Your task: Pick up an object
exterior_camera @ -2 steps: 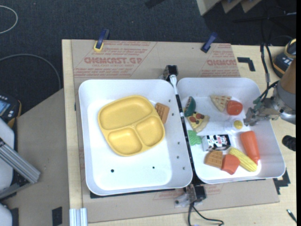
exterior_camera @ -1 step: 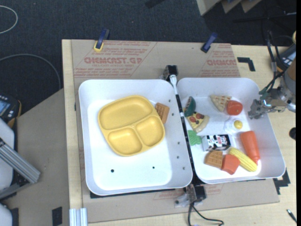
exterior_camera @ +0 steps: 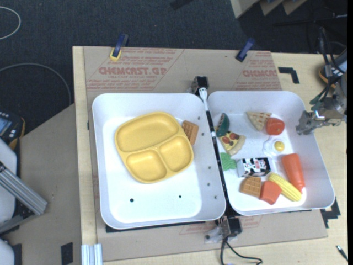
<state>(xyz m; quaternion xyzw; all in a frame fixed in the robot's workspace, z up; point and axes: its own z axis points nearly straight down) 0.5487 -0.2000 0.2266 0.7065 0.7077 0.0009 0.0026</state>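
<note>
Orange block [exterior_camera: 270,192] and corn [exterior_camera: 285,186] at right bin's [exterior_camera: 322,173] near edge, gripper [exterior_camera: 306,122] beside its far rim, grip state perhaps unreadable.

Smooth, shiny white plastic on both bins [exterior_camera: 105,148]. Glossy yellow plastic on the plate [exterior_camera: 151,148]. Brown paper-like board [exterior_camera: 83,93], matt, at nine o'clock.

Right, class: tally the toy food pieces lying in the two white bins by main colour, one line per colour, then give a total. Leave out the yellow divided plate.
Orange or red: 3, a tomato, a carrot, a red block
Tan or brown: 4, two waffles, two pizza slices
Yellow: 1, corn
Green: 2
White: 1, fried egg
Black and white: 1, carton
Total: 12
</note>
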